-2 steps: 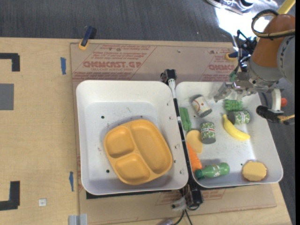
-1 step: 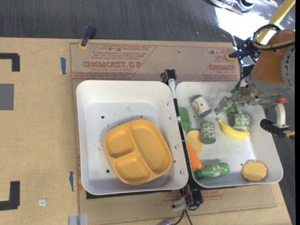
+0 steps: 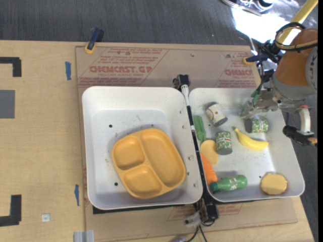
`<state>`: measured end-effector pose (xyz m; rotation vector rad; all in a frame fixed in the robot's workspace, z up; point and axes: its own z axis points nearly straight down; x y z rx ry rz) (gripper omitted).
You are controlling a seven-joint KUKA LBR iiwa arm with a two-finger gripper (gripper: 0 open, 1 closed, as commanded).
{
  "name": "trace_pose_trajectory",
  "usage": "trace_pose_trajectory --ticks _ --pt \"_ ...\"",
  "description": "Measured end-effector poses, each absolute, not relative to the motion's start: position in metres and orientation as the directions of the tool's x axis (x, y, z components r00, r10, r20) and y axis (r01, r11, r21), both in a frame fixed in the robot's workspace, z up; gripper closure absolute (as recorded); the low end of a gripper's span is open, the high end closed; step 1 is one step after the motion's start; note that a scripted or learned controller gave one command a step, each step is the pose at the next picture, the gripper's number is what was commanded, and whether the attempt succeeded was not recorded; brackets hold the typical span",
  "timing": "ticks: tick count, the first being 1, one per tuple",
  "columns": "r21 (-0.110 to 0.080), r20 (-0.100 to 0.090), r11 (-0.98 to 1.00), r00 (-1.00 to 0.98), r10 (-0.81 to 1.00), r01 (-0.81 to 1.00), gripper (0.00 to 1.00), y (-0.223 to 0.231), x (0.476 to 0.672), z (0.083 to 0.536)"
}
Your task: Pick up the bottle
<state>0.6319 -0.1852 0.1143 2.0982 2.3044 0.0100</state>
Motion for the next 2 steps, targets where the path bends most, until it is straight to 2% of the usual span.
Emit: trace_pose_trajectory --ticks 1,2 --pt "0.003 -0.003 0.199 -0.199 0.980 0.980 1.00 -0.224 0.613 0.193" --pt "0.003 -0.002 0.282 -0.282 0.959 0.959 1.00 -0.224 0.577 0.096"
